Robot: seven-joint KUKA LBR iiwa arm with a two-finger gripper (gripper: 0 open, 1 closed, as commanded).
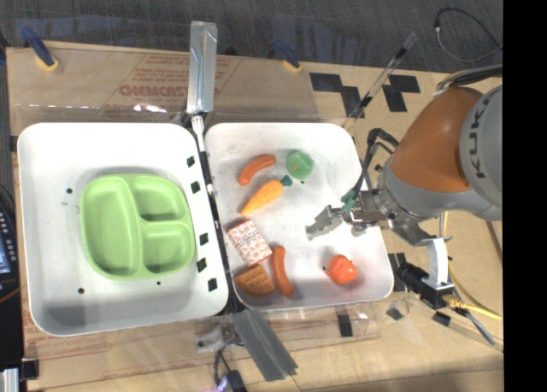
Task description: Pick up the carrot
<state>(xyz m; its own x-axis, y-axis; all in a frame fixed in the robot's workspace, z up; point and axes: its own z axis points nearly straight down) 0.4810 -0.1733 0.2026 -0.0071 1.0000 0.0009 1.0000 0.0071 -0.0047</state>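
Overall, the grey arm [453, 160] with its orange band reached in from the right and hung over the right-hand part of the right bin [363, 292]; the left bin [43, 211] sat beside it, touching along a shared edge, and bore a green divided plate [137, 226] near its middle; the gripper [323, 225] hovered low over bare white floor in the right bin, with nothing seen between its fingers, though whether they were spread or closed could not be told. The carrot [262, 196] lay tilted in the upper middle of the right bin, well to the left of the gripper and apart from it; a sausage [256, 168] lay just above it and a green round piece [299, 163] just to its upper right; a small red-and-white box [248, 242] sat below the carrot, with a brown wedge [254, 280] and a second sausage [281, 271] near the bin's front edge; a red tomato-like piece [342, 270] rested below the gripper.
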